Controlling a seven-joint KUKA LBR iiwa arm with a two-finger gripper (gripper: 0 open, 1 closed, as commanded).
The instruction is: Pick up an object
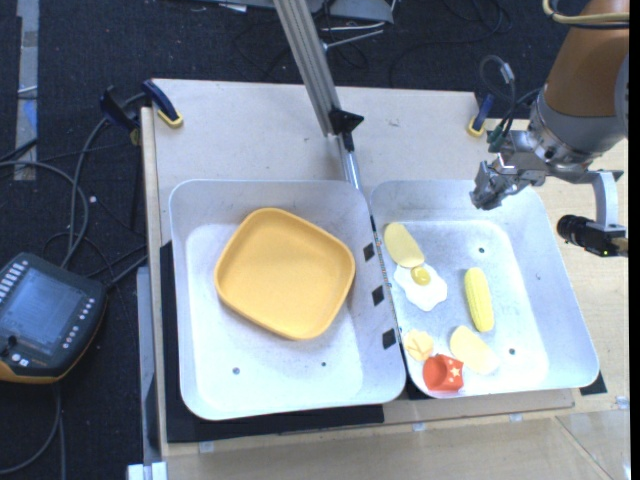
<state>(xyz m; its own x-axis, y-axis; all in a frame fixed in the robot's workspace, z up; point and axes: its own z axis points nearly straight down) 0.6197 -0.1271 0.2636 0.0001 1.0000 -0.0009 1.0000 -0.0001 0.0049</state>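
Note:
The right bin [540, 268] holds several toy foods: a pale yellow oval piece [403, 244], a fried egg [422, 284], a yellow corn cob [479, 299], a pale round piece [472, 349], a small yellow ridged piece [418, 344] and a red piece [442, 373]. My gripper [487, 193] hangs over the far rim of the right bin, well above and behind the foods. Nothing shows between its dark fingers, and their spacing is not readable.
The left bin [200, 218] carries a large yellow square plate [285, 271]. A slanted metal pole [310, 53] rises from the gap between the bins. Clamps sit on the bench's far corners. A teach pendant [40, 313] lies on the floor to the left.

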